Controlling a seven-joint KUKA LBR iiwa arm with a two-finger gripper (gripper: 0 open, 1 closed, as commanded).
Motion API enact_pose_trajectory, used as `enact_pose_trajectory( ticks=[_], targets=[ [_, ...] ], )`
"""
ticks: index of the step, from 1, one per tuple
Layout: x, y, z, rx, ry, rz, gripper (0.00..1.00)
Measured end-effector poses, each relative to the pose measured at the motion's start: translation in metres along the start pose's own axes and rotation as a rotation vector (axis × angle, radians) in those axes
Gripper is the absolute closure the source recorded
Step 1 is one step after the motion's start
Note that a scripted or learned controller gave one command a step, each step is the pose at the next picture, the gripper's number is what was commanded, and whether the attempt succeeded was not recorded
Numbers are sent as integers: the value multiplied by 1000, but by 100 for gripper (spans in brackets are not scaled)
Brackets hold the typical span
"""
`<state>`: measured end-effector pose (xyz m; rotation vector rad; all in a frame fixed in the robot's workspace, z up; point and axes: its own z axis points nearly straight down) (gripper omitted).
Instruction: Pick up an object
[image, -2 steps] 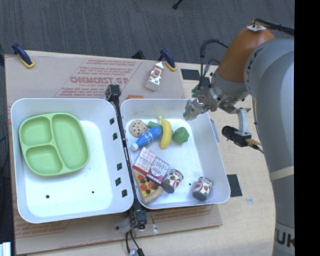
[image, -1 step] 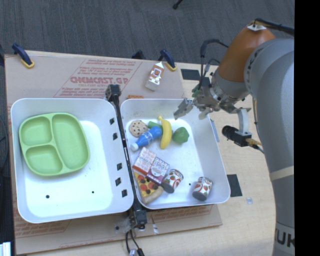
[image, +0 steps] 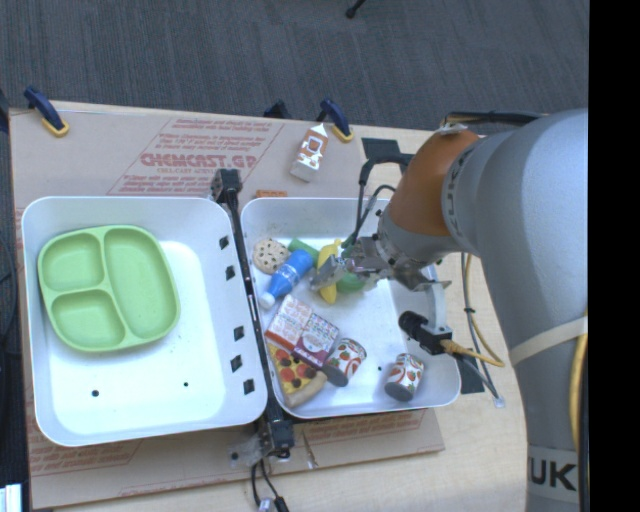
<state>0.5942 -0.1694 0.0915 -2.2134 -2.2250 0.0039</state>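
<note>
The gripper (image: 340, 268) is down inside the right bin (image: 440, 385), at the cluster of toy food along the bin's upper part. Its tip sits right at a yellow piece (image: 328, 262) and a green piece (image: 349, 283), which lie touching each other directly under it. Whether the fingers are spread or closed cannot be told — the wrist and the clutter hide them — so it is not safe to say anything is held.

Judging by this pose, the step in hand is the grasp itself: the arm has reached its target and the pick is being attempted, most likely on the yellow or green piece. Just beside the gripper on the bin's inner side lie a blue bottle (image: 286, 277) and a cookie (image: 268, 255); nearer the camera from it are a printed carton (image: 303, 332), a pizza slice (image: 296, 376) and two small cans (image: 404, 376), all apart from the tip.

The next move calls for a firm close on one piece alone, then a straight lift clear of the bin wall — the crowding neighbours could be nudged or dragged along.
</note>
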Motion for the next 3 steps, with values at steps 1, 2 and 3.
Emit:
enact_pose_trajectory(
  ticks=[1,2,3],
  targets=[
    [0,0,-10,2,0,-3,100],
    [51,-53,-100,-1,0,-2,100],
    [51,-52,-110,0,0,-6,100]
  ],
)
